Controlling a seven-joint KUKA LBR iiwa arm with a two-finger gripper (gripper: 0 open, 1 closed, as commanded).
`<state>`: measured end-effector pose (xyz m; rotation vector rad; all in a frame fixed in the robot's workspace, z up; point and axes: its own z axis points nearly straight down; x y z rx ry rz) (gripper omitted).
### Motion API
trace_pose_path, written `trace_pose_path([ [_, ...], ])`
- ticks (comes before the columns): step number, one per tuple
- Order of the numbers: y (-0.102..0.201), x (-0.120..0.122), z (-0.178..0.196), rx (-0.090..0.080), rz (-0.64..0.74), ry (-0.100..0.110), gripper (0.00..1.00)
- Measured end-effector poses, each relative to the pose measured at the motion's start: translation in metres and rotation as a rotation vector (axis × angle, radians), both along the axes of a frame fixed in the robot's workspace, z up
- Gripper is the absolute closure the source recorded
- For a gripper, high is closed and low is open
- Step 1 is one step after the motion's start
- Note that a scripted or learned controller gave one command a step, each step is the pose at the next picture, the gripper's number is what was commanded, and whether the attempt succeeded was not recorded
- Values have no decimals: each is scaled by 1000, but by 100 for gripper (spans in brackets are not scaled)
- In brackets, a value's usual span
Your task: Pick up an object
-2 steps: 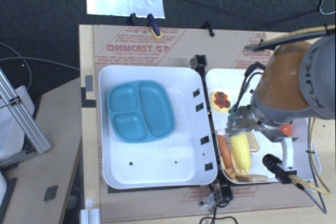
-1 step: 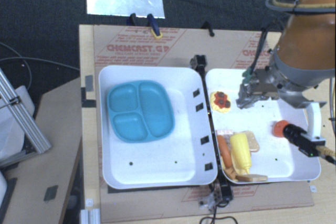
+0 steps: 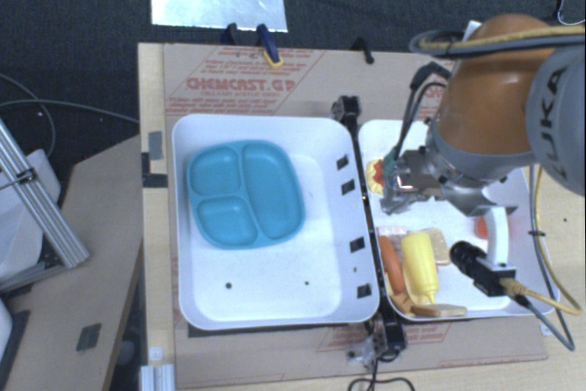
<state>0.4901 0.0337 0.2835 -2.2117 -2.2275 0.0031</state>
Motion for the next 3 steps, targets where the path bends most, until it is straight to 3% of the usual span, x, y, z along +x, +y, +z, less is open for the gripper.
trace_pose_path([
  [1, 21, -2, 113, 3, 1, -18, 100],
  [2, 52, -3, 113, 1, 0, -6, 100],
  [3, 50, -3, 123, 0, 5, -8, 100],
])
